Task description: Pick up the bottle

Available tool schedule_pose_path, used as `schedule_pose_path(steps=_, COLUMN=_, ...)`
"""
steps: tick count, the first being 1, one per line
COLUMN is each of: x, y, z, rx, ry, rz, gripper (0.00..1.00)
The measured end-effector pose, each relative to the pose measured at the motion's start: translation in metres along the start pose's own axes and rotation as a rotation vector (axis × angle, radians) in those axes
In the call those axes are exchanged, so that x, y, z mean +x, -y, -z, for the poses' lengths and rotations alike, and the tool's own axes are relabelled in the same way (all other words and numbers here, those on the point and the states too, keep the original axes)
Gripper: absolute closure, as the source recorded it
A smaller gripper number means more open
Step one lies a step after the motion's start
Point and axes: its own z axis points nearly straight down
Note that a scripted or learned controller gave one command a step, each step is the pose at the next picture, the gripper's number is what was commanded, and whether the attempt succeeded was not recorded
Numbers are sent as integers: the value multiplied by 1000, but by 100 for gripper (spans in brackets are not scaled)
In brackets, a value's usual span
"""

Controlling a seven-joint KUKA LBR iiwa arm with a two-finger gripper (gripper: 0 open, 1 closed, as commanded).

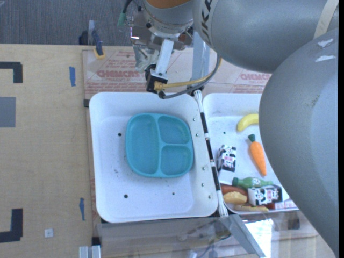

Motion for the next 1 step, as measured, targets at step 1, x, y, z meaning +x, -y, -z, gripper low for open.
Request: schedule_pose_path(steps=1, x=0, y=0, z=15, rx=0, ry=0, rz=-24, gripper=100)
